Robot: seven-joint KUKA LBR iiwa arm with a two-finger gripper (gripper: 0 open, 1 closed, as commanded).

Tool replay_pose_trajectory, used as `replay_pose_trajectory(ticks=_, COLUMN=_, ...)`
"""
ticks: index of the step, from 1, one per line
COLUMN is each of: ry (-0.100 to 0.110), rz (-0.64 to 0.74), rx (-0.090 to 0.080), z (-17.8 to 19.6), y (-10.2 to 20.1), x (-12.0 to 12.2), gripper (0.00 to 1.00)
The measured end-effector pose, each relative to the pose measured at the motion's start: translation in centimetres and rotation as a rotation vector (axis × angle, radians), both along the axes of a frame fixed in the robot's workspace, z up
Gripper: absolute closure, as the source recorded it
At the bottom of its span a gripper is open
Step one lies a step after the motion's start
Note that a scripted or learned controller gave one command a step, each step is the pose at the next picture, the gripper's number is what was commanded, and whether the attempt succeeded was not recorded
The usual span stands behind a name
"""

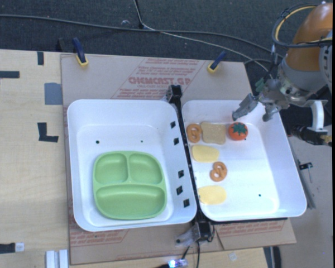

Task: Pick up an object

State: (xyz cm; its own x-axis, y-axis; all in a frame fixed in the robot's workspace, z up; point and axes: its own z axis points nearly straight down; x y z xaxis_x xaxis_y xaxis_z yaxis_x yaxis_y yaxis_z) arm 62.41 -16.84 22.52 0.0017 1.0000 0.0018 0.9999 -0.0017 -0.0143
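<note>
Pincer hovering over the right bin, fingers spread and released.
It is sitting just above the tomato; centring over it before descending looks wise.

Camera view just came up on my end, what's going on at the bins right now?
The gripper is over the far edge of the right bin, fingers spread open with nothing between them. The nearest item is the tomato; beside it lie a bread slice, two pretzels and two yellow pieces. The left bin holds a green divided plate. Nothing is picked up yet.
</note>
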Motion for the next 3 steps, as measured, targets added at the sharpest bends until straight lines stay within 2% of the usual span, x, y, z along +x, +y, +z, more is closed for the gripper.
replay_pose_trajectory(ticks=1, ry=-0.013, rz=0.003, rx=-0.002, z=0.8, y=0.0, x=0.3, gripper=0.00)
replay_pose_trajectory(ticks=2, ry=-0.009, rz=0.004, rx=-0.002, z=-4.2, y=1.1, x=0.0, gripper=0.00)
replay_pose_trajectory(ticks=3, ry=-0.009, rz=0.002, rx=-0.003, z=-8.8, y=0.4, x=-0.1, gripper=0.00)
